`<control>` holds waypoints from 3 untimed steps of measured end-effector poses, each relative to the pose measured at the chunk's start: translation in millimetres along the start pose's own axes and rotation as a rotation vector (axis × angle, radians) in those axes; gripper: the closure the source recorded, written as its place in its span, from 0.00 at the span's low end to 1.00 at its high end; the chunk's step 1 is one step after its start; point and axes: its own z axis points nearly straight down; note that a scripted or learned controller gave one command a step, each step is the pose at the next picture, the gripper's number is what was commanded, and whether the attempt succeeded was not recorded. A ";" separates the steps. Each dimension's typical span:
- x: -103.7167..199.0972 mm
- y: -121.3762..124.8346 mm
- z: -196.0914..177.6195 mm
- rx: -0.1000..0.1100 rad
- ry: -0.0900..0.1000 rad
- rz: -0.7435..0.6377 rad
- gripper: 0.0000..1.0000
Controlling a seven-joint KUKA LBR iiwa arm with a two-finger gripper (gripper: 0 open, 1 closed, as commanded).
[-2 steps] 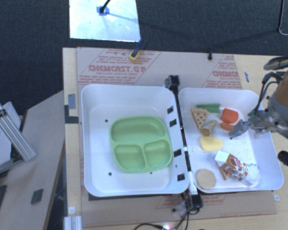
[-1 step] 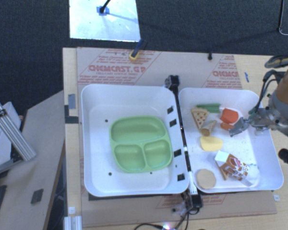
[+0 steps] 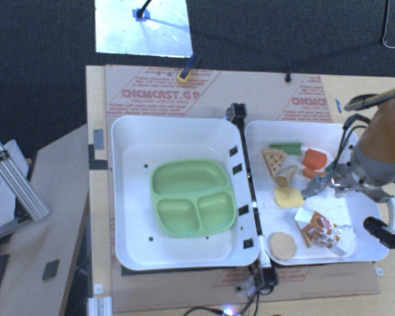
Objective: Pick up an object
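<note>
The right bin (image 3: 357,210) holds several toy foods: a pizza slice (image 3: 272,159), a green stick (image 3: 286,148), an orange-red piece (image 3: 314,158), a tan cone (image 3: 286,174), a yellow block (image 3: 288,197), a round tan cookie (image 3: 282,245) and a red-and-white snack pack (image 3: 321,230). My gripper (image 3: 314,188) reaches in from the right, low over the bin. It sits just right of the yellow block and below the orange-red piece. I see nothing held in it.
The left bin (image 3: 131,176) contains a green divided tray (image 3: 191,196). A black-clipped divider (image 3: 243,176) runs between the two bins. The arm's orange band (image 3: 388,133) hangs over the right bin's far right side.
</note>
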 end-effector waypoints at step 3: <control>-6.9 10.2 -20.2 -0.008 -0.003 -0.002 1.00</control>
